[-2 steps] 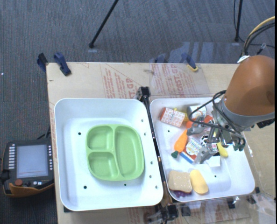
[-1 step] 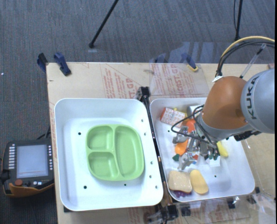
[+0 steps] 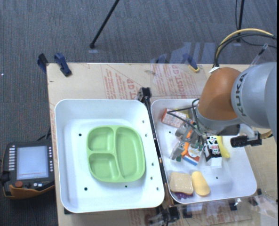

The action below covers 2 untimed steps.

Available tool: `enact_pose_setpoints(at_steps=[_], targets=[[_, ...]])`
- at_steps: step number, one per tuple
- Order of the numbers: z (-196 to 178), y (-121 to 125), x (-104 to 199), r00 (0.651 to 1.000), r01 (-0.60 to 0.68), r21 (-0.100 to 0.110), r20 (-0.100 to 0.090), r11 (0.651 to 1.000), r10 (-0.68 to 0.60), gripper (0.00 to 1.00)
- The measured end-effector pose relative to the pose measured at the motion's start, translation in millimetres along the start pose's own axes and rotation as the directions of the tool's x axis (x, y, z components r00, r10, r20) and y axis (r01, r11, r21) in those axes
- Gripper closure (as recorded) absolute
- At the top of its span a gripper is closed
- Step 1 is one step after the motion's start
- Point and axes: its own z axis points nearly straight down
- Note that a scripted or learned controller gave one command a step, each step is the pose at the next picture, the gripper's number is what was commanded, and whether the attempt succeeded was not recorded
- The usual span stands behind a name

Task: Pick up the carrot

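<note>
**Camera view: arm low over the crowded right bin, carrot in the pile under the wrist**

Camera view looks down on a brown cardboard-covered worktop (image 3: 106, 79) that stands on dark carpet. The grey arm (image 3: 254, 95) comes in from the right, and its orange band (image 3: 219, 95) hangs over the upper middle of the right bin.

The left bin (image 3: 68, 126) holds a green divided plate (image 3: 115, 153), which lies flat near its centre with the two small compartments on the left and the long one on the right. The right bin (image 3: 240, 180) sits just beside it, and the two rims meet along a dark strip.

A handheld control unit with a grey screen (image 3: 30, 166) lies on the floor, left of the worktop.

Along the near edge of the right bin, a tan slice of bread (image 3: 181, 182) lies touching a yellow oval piece (image 3: 201, 183). Near the bin's upper left, a small printed carton (image 3: 173, 117) lies tilted. A yellow banana-like piece (image 3: 223, 147) lies to the right of the pile, against a black-and-white item.

The gripper (image 3: 184, 144) is down in the pile at the centre of the right bin, among small packets. Its state, open or closed, cannot be told from here.

The carrot (image 3: 189, 136) appears as a thin orange sliver in that same pile, just under the wrist and right beside the gripper. Whether the two touch cannot be told.

A blue clamp (image 3: 62, 64) grips the worktop's far left corner.
</note>
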Motion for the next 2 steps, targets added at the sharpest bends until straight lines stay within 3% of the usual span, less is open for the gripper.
enact_pose_setpoints(at_steps=[1, 2], targets=[[0.5, -16.4, 31.8, 0.992, -0.128, 0.001, -0.003, 0.992, 0.128, 0.00], [-9.2, -14.9, 31.5, 0.993, -0.122, 0.001, -0.002, 0.993, 0.122, 1.00]])
